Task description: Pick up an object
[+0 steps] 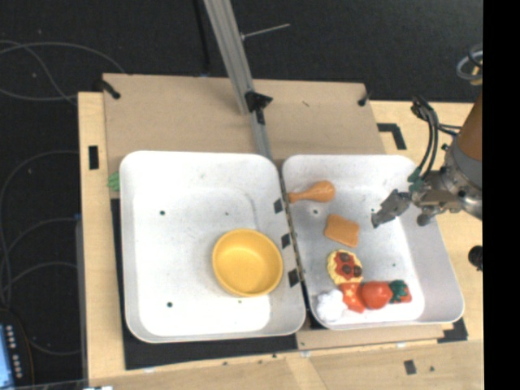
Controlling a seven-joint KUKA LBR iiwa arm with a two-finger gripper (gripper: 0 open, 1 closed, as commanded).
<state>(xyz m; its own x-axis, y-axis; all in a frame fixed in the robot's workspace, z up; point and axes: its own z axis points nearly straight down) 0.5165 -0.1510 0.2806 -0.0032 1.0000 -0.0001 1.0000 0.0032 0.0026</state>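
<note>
My gripper (405, 213) hangs over the right side of the right bin (431, 258), open, with nothing between its fingers. To its left lie an orange-brown block (342, 231) and an orange drumstick-shaped toy (313, 192). Nearer the front edge sit a yellow pizza-slice toy (344, 265), a red vegetable toy with a green stem (375, 294) and a small white object (330, 305). The block is the closest to the gripper, roughly a finger's length away.
A yellow bowl (247, 262) stands in the left bin (162, 218), close to the divider between the bins. A grey metal post (231, 47) rises behind the bins. Cables run along the arm at the right.
</note>
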